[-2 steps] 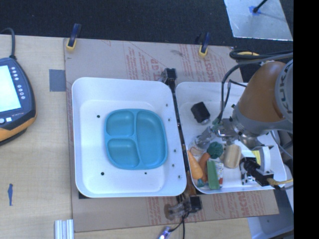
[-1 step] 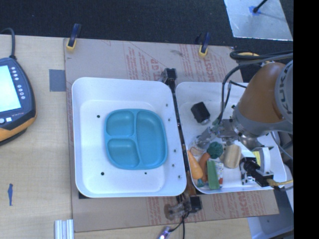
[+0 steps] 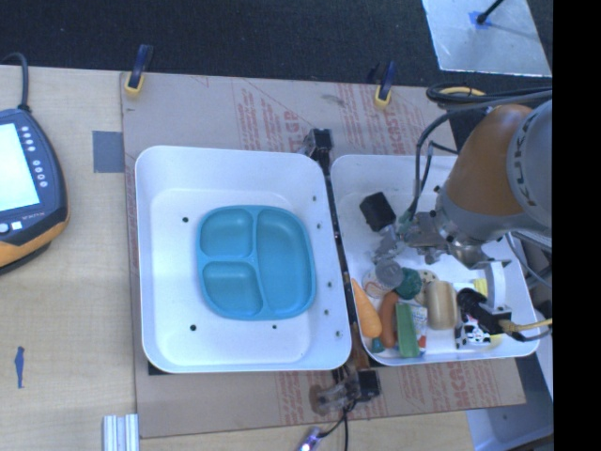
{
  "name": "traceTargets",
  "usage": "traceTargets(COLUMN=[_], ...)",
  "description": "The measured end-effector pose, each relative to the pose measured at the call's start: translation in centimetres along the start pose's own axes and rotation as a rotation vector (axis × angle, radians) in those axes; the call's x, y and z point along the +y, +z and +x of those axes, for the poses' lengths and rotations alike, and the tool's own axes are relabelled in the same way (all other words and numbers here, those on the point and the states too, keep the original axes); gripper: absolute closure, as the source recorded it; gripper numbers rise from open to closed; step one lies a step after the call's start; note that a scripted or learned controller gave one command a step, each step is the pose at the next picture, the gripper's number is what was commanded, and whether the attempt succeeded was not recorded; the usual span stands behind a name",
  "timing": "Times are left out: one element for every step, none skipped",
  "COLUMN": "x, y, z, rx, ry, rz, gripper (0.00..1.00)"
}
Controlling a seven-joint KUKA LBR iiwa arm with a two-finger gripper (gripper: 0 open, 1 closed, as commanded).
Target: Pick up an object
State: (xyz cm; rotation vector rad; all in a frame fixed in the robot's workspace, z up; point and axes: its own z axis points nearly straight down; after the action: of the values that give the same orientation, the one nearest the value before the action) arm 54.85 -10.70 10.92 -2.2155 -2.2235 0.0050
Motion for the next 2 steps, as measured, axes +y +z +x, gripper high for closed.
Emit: traceTargets(x=[-6.3,-1.1], y=[1.6,1.6], z=[0.4,-0.2], rx=[-0.002,-0.001], ry=[-0.001,0.0], rz=[-0.005,-0.007], gripper=[0.0,0.0])
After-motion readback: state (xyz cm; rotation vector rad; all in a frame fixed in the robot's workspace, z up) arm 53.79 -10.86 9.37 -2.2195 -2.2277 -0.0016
